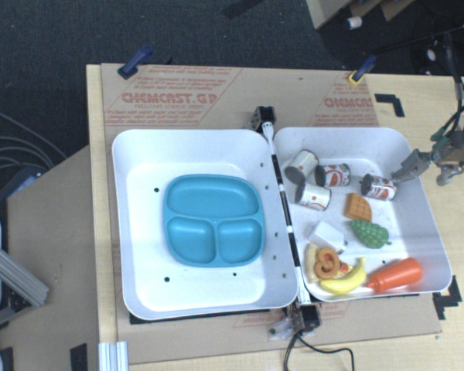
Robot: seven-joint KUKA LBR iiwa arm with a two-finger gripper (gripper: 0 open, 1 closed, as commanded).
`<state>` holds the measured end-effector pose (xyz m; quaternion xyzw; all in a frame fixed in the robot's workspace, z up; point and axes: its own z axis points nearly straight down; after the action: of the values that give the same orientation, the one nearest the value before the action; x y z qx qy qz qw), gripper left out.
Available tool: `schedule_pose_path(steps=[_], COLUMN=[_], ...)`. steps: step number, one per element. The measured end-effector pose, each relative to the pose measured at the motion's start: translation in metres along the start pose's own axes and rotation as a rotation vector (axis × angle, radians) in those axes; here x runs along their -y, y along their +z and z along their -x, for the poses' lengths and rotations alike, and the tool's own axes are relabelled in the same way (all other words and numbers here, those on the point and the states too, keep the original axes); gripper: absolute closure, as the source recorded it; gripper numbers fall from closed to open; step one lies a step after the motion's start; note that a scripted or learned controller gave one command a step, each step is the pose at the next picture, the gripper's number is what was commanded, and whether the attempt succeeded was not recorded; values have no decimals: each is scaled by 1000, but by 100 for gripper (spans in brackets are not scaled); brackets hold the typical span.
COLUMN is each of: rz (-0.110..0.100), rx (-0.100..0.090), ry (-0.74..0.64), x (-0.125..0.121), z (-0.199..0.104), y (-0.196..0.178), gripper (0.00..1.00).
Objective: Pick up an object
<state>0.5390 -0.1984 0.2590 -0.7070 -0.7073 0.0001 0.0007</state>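
The grey two-finger gripper (433, 161) sits at the outer edge of the right-hand shallow white bin (425, 207), over its rim, and how wide it stands cannot be told from this angle; nothing shows in its grasp. Nearest to it, just inside the rim, lies a small red-and-white can on its side (379, 187), which looks the readiest candidate for a pick. Beyond that lie a second red-and-white can (337, 175), a grey tipped-over cup (301, 165) and a white cylinder (315, 198), crowded together toward the far wall, likely harder to isolate. Down along the bin from the gripper rest a brown waffle-like square (358, 206), a knobbly green vegetable (370, 233), an orange carrot (394, 274), a yellow banana (345, 282) and a pretzel-like pastry (326, 261). Farthest off, the left white bin (139, 168) holds a blue divided plastic plate (213, 219), lying flat.
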Motion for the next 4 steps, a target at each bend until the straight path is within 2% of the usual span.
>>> schedule_pose_path(steps=[1, 2, 3, 4], rz=[1, 3, 3, -46], rx=[1, 2, 1, -4], ry=[0, 0, 0, -3], x=[-36, -36, -36, -117], z=[-5, -4, -4, -51], y=[174, 164, 164, 181], gripper=[0, 100, 0, 0])
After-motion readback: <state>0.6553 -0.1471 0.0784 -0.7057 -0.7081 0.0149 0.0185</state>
